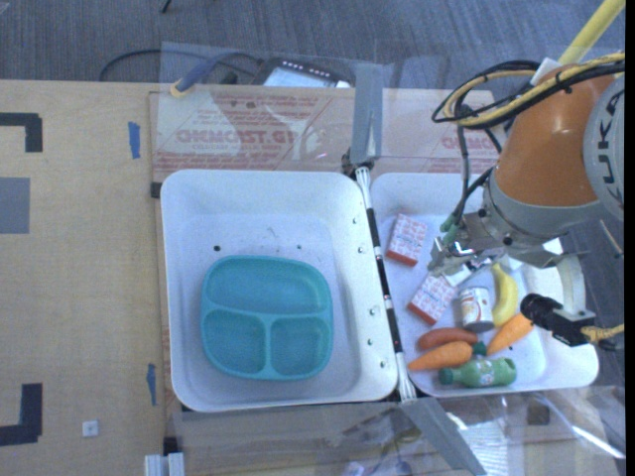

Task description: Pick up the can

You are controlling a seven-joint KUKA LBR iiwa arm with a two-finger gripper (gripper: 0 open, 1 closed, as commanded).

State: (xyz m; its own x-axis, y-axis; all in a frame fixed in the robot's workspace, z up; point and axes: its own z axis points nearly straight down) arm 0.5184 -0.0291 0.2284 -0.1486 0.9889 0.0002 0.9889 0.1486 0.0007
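Observation:
The can [473, 306], small with a pale label and a dark top, stands upright in the right bin [571, 365], between a red-and-white box and a banana. My gripper [454, 256] hangs over the same bin, a little up and to the left of the can and apart from it. The grey wrist and its orange band cover the bin's far right part. Nothing shows in the gripper.
Around the can lie two red-and-white boxes [406, 239] [432, 298], a banana [505, 294], two carrots [442, 358] [511, 333], a red sausage [446, 338] and a green bottle [481, 372]. The left bin [189, 206] holds a teal divided plate [266, 317].

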